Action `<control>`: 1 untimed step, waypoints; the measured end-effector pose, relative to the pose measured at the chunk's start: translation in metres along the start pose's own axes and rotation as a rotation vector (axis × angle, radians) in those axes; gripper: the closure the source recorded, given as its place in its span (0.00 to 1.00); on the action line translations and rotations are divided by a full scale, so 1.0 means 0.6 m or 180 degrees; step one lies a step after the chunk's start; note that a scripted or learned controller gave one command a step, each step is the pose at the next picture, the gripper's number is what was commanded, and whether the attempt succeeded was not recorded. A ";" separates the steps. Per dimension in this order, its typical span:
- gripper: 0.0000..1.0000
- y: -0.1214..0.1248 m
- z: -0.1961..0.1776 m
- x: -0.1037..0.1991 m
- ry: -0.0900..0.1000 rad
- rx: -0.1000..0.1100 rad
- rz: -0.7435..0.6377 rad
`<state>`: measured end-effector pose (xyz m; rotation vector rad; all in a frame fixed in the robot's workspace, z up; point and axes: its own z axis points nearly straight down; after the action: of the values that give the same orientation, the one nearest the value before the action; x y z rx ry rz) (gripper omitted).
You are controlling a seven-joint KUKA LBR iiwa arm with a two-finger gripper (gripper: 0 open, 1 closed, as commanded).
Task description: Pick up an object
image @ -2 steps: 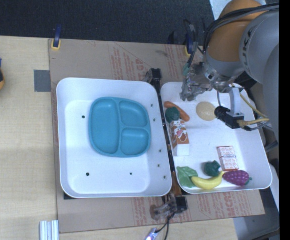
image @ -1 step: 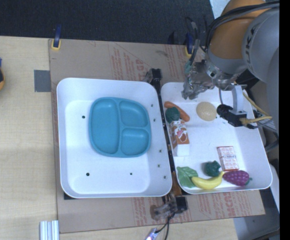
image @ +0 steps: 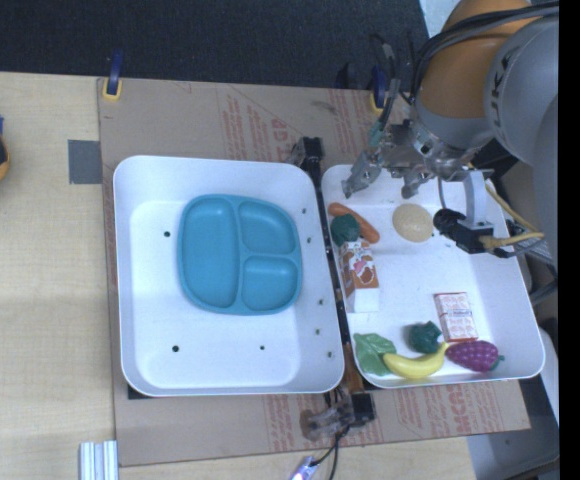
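My gripper hangs over the back left corner of the right bin, open, with nothing between its fingers. Just in front of it lie an orange carrot and a dark green vegetable. A beige egg-shaped piece sits to the gripper's right. Nearer the middle lies a printed packet. A small red box is toward the right. Along the front wall sit a green leaf, a yellow banana, a dark green broccoli piece and purple grapes.
The left bin holds a blue divided plate. The grey arm with its orange band and cables fills the back right. A black clamp stands between the bins at the back.
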<state>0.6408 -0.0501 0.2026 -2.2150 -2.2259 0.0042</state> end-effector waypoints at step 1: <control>0.00 0.004 0.018 0.008 0.0000 0.0006 0.0001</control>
<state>0.6430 -0.0454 0.1919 -2.2142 -2.2248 0.0062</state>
